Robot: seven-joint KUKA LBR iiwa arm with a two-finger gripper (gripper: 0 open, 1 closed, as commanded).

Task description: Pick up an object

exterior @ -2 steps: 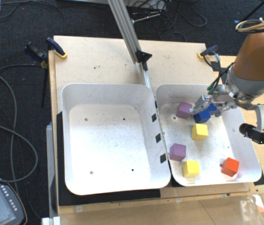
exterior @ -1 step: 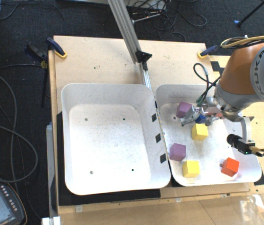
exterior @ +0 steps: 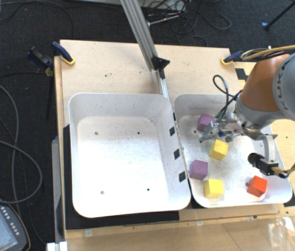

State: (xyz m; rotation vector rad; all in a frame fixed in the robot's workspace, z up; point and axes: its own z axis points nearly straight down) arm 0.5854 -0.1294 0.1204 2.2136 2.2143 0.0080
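The right bin (exterior: 281, 195) holds several small cubes. A purple cube (exterior: 206, 122) lies near its back left and a yellow cube (exterior: 218, 149) sits just in front of it. A second purple cube (exterior: 199, 168), another yellow cube (exterior: 213, 187) and an orange-red cube (exterior: 257, 185) lie along the front. My gripper (exterior: 214, 134) reaches in from the right and hangs low between the back purple cube and the upper yellow cube, close to both. I see no cube lifted off the bin floor.
The left bin (exterior: 84, 106) stands beside the right one, their rims meeting at the middle. A slanted metal bar (exterior: 139, 27) runs from the top down to the bins' junction. Blue-yellow clamps (exterior: 63, 52) grip the board's back corners. Cables trail by the wrist.
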